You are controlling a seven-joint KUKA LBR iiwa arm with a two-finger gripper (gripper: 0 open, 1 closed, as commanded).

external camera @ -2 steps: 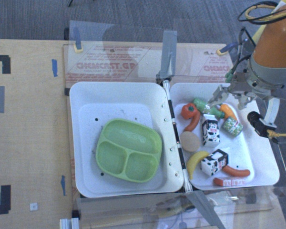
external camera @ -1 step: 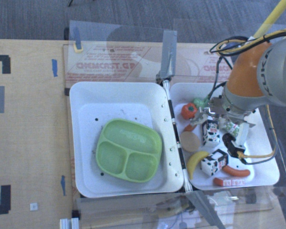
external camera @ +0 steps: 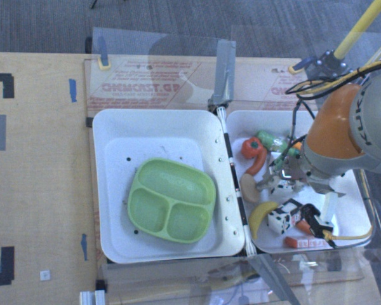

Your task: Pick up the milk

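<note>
One wooden counter (external camera: 38, 170). Two shallow white bins: left (external camera: 114, 132), right (external camera: 352, 215). One green three-compartment plastic plate (external camera: 171, 200), in left bin. One yellow banana (external camera: 260, 216), right bin. One black-spotted white milk carton (external camera: 279, 222), right bin, touching banana. My hand (external camera: 286, 178) above it; grip state: cannot tell.

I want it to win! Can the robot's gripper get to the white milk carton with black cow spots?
Probably yes. The white, black-spotted milk carton lies uncovered in the right white bin, just below the gripper. The yellow banana and small red block crowd its sides, so a clean grab could be tricky.
</note>
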